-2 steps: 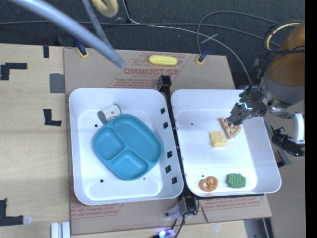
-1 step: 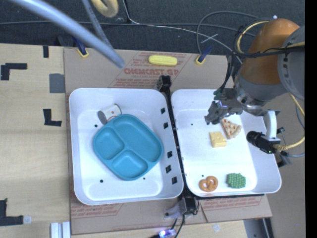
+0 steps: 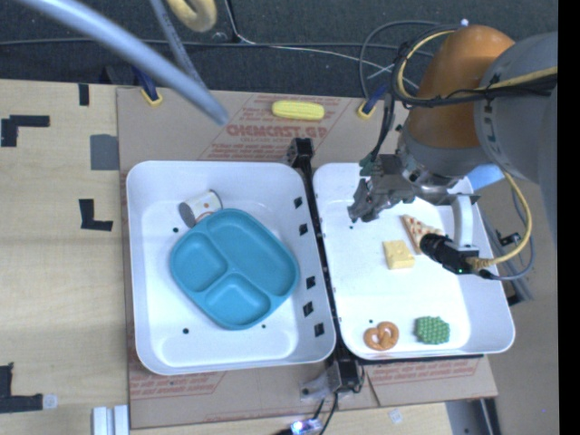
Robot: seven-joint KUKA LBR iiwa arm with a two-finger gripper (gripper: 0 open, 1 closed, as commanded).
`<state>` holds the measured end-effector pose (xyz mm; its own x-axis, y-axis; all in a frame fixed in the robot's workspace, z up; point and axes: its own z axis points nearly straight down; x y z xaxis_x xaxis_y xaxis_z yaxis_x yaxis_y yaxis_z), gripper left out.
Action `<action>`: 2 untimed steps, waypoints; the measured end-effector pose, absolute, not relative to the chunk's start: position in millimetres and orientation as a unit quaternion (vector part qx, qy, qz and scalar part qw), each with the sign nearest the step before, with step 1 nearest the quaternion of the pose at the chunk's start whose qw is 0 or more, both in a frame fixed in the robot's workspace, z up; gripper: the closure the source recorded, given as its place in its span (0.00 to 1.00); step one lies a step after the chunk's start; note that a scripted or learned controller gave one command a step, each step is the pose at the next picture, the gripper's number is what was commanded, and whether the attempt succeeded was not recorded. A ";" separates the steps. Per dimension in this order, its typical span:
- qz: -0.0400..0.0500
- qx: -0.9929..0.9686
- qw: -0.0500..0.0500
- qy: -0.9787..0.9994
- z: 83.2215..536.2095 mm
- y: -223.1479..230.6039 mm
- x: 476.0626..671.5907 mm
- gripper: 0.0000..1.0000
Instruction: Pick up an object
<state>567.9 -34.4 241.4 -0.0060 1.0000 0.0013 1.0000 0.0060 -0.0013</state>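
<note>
Hovering over the right bin [image 3: 340,198] near its far left corner, the hand [image 3: 367,202] grips nothing visible, its opening impossible to judge, so it should probably centre above the yellow block [image 3: 398,255] mid-bin, then descend straight.

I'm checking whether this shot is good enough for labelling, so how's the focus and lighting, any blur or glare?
Camera view: even, soft lighting with faint shadows; mild sheen on the blue tray and the left bin; small food items like the pretzel and cheese stay sharp; the grey rod across the upper left is out of focus; the pincer is dark and hard to read.
</note>
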 end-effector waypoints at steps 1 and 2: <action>0.000 -0.705 0.001 -0.710 246.0 18.1 579.1 1.00; 0.000 -0.705 0.001 -0.709 246.4 65.2 592.1 1.00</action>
